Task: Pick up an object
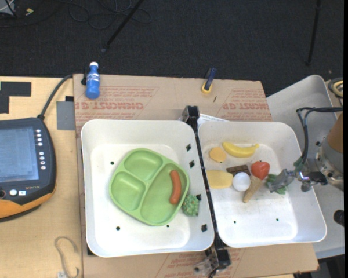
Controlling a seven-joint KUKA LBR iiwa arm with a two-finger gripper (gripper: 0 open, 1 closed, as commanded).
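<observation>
Looks like I'm at the reach-in step: my gripper (285,178) is low by the right edge of the right bin (301,225), arm coming in flat over that rim, tips against a small green thing (275,183), and honestly I can't tell what state it's in or whether it has anything. Nearest targets are that green piece and the tomato (260,169) just inward, so next I'd want to settle squarely on one and lift straight up.

The right bin's (304,230) near half lies bare. Toys crowd its far half: banana (240,149), tomato (260,169), ball (241,182).
</observation>
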